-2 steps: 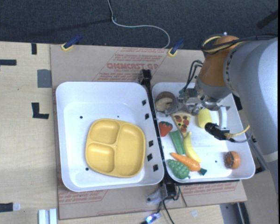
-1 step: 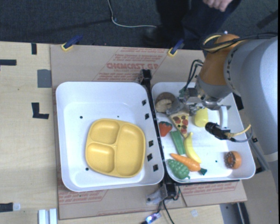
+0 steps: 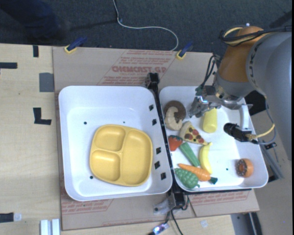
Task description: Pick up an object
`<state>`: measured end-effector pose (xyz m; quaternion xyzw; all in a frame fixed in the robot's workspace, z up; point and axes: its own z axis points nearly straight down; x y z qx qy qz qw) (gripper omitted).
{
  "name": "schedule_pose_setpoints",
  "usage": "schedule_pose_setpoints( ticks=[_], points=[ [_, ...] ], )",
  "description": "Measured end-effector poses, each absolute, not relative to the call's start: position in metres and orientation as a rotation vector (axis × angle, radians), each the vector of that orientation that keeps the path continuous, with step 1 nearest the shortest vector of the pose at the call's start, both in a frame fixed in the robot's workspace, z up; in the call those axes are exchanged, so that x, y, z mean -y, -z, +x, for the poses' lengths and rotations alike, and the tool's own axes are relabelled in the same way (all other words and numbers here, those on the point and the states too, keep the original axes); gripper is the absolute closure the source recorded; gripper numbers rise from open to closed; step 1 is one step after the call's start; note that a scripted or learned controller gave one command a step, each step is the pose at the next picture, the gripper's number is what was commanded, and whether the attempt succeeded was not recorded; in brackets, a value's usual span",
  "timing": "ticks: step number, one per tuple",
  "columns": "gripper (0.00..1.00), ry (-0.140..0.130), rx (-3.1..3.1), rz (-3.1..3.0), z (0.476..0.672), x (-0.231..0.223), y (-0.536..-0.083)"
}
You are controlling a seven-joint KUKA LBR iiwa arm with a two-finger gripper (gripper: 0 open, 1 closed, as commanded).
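Jaws: hanging low over the right bin (image 3: 257,179), up near its far edge, tips at about (image 3: 200,106). Honestly can't tell if they're apart or together, it's just a dark metal clump from this angle. Nothing visibly between them.

Closest thing: the yellow bottle-ish piece (image 3: 210,120), pretty much touching the jaws on their right and a bit nearer the bin's front edge. Long axis runs roughly far edge to near edge, so it stands almost straight up the frame.

Other close one: the brown and white round thing (image 3: 174,114), just on the jaws' left, tucked against the bin's left wall.

My guess at the target: the yellow piece looks like the likeliest pick, and a grip across its narrow width would make sense. Just a hunch though.

Next ring out: pizza slice (image 3: 192,133) just below those two, then a tomato-looking red bit (image 3: 174,143), a green pepper or cucumber (image 3: 188,153), a banana (image 3: 205,158), a carrot (image 3: 195,171) and a green leafy thing (image 3: 187,179), all heaped toward the near left corner.

Loner: little burger (image 3: 244,167) by itself near the right near corner.

Left bin (image 3: 78,102): holds a yellow divided plate (image 3: 121,154), well apart from the jaws.

Counter: cardboard sheet (image 3: 132,67) under both bins.
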<state>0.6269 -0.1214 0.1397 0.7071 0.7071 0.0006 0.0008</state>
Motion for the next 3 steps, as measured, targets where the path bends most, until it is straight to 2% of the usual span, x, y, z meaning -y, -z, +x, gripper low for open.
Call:
schedule_pose_setpoints(
  ticks=[2,3],
  points=[
    [1.00,-0.003,-2.222,2.218,0.633,0.116,-0.227],
    [1.00,0.002,-2.228,2.218,0.634,0.072,-0.222]
  ],
)
